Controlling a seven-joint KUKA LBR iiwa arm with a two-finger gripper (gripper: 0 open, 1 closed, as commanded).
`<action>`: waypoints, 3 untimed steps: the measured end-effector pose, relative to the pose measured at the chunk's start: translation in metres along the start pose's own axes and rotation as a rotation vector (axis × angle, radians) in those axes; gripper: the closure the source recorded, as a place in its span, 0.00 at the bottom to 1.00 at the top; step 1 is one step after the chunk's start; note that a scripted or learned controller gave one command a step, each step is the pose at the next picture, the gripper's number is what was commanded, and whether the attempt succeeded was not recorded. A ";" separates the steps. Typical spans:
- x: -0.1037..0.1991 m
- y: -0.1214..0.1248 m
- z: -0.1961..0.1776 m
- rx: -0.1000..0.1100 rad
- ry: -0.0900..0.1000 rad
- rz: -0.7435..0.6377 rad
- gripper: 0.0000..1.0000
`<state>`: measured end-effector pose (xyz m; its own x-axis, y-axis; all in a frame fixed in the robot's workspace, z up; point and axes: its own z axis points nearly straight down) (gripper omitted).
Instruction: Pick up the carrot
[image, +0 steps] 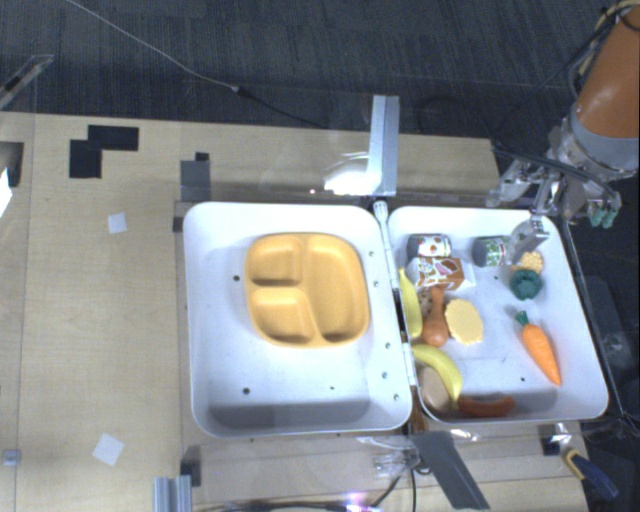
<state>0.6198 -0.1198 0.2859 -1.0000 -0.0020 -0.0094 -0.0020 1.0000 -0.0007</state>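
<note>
You've got the carrot (539, 350) lying in the right bin (585, 300), toward its right wall, orange body pointing near-right w/ the green top at the far end. It's flat on the bin floor, apart from everything else in there; nothing grips it.

The gripper (528, 236) hangs over the far part of that same bin, w/ the arm (606, 100) coming in from the far right corner, orange band visible above the wrist. Can't tell from this angle how wide the fingers stand. It sits well apart from the carrot, on the far side of it.

Just near of the gripper there's a corn cob piece (529, 263) and a dark green round item (526, 285); these lie between gripper and carrot. Left of the gripper: a small dark can (488, 250).

Rest of the right bin, left half: a printed carton (434, 259), a brown drumstick-like piece (435, 315), a pale yellow round slice (464, 322), a banana (440, 363) and a reddish sausage (485, 405) along the near wall.

Left bin (215, 330) holds a yellow divided plate (305, 288), roughly centred, three compartments.
</note>
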 end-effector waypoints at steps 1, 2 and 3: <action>0.060 -0.053 0.091 -0.001 0.004 -0.238 0.00; 0.058 -0.063 0.195 0.004 -0.008 -0.297 0.00; 0.090 -0.085 0.196 0.002 -0.004 -0.215 0.00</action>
<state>0.5315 -0.2055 0.0892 -0.9766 -0.2148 -0.0131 -0.2148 0.9767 -0.0055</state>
